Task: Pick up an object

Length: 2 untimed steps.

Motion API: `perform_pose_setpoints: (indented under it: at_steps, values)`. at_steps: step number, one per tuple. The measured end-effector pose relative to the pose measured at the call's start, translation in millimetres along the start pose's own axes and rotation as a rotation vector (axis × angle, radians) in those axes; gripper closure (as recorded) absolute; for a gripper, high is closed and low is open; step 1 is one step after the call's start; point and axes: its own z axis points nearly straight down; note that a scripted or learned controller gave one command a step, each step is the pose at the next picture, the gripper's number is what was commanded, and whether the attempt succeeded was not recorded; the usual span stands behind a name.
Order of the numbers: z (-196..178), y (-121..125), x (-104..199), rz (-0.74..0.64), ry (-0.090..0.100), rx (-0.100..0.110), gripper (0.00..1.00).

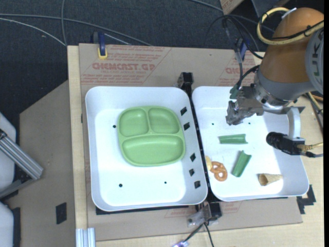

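Overhead slanted view of the worktop (154, 55), a cardboard-covered board carrying two shallow white bins side by side. The left white bin (103, 138) holds a pale green three-compartment plastic plate (151, 136), apparently a receiving dish. The right white bin (295, 158) presents loose candidates lying well apart: a flat green bar (232, 139), a stubby green wedge (240, 163), a tan pretzel-shaped piece (218, 170) and a beige cone (270, 178). The end effector (237, 115) hangs just above the bar; whether it is parted or closed cannot be told, and nothing appears gripped.
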Motion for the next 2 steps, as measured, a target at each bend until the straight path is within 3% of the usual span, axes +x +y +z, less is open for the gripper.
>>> perform_pose_setpoints:
  at_steps: [2]
  values:
    - [30.2,4.1,105.5,0.003,-0.002,0.002,1.00]
